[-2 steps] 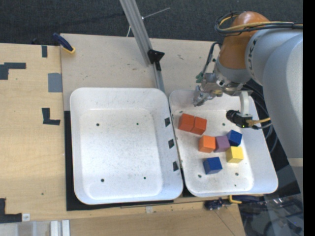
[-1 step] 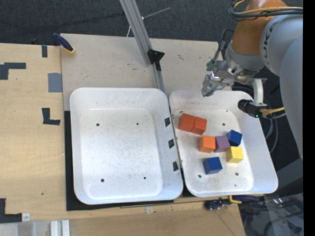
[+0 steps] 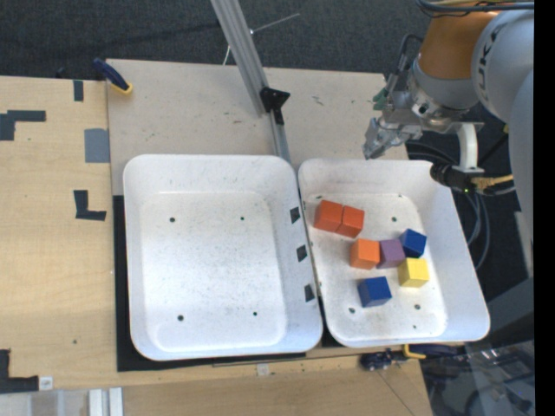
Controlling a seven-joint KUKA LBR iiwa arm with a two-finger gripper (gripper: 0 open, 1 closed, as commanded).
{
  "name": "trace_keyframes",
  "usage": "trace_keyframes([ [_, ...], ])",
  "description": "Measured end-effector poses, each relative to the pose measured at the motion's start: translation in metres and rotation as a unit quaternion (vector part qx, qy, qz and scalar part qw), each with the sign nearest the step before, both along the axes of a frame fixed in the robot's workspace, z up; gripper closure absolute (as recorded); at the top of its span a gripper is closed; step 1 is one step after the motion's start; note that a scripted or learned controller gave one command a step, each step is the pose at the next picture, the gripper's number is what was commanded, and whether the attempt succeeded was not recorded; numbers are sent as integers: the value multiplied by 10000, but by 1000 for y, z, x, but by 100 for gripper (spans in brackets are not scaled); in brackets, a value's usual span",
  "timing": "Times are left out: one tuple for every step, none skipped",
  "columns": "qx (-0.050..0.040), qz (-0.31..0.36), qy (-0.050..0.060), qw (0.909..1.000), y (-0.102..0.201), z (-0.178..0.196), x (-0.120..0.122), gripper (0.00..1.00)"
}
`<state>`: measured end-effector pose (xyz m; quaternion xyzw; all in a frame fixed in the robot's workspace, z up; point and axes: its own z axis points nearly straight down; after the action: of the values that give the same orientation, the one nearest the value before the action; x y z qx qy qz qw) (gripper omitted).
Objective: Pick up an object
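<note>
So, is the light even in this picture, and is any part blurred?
Camera view: light is soft and even, the blocks sharp with only faint shadows in the right bin; the gripper looks slightly blurred, and no strong glare shows on either bin.

Matt wooden bench (image 3: 191, 120), glossy speckled white plastic bins (image 3: 139, 189), matt coloured blocks (image 3: 338, 218).

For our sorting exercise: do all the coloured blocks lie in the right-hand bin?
Yes: the orange block, purple block, yellow block and two blue blocks all lie in the right bin.
</note>
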<state>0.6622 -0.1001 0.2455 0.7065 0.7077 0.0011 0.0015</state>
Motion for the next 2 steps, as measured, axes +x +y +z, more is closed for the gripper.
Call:
trace_keyframes([
  [7,17,31,10000,51,-12,-23,100],
  [11,22,29,10000,95,-5,-42,100],
])
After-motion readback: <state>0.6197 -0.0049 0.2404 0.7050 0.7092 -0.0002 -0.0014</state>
